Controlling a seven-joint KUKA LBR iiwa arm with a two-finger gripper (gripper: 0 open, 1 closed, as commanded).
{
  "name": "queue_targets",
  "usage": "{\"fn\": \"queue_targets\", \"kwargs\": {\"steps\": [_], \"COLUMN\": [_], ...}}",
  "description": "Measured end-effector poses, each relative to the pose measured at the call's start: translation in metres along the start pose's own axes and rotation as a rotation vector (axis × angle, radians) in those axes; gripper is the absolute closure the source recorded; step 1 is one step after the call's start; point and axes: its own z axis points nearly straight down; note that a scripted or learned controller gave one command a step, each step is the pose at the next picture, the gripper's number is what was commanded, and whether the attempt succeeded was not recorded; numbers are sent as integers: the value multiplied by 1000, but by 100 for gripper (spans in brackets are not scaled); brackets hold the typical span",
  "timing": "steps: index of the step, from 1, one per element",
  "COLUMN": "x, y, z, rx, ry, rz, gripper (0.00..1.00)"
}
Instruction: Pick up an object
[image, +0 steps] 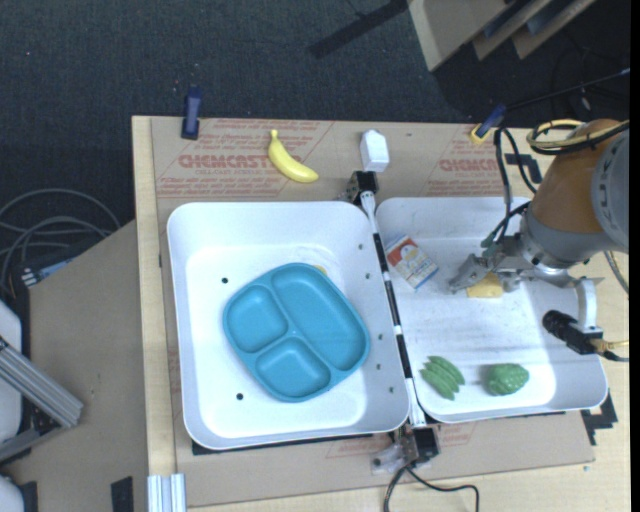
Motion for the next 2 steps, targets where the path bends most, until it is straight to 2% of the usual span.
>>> {"fn": "queue_targets", "kwargs": {"steps": [1,2], "x": [-2,-7], "y": [3,-21], "z": [-14,-65], "rx": [-10,-5], "ry": [-5,-3], "rz": [0,0], "gripper": [100,100]}}
